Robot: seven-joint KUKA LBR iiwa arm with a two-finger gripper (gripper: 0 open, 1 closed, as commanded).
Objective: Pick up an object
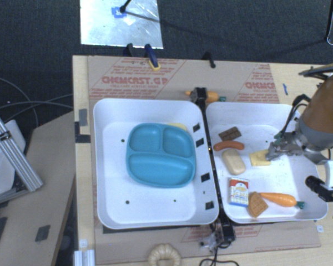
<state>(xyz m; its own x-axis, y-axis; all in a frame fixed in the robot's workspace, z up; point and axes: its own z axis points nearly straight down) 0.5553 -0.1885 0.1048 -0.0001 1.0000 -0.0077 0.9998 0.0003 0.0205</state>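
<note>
The right bin [255, 115] holds several toy foods: a brown chocolate piece [230, 133], a sausage [228, 146], a beige bread roll [233, 162], a yellow cheese piece [259, 158], a small red and white carton [238, 192], a waffle [257, 205] and a carrot [278, 199]. My gripper [275, 151] hangs low over the right bin, just right of the cheese piece and touching or nearly touching its edge. The arm's orange band [324, 112] sits above it at the right.
The left bin [108, 148] carries a blue divided plate [159, 155] with a yellow item [179, 126] peeking out behind it. A black divider with clips [206, 154] joins the two bins. A beige ring [165, 255] lies below the bins on the bench.
</note>
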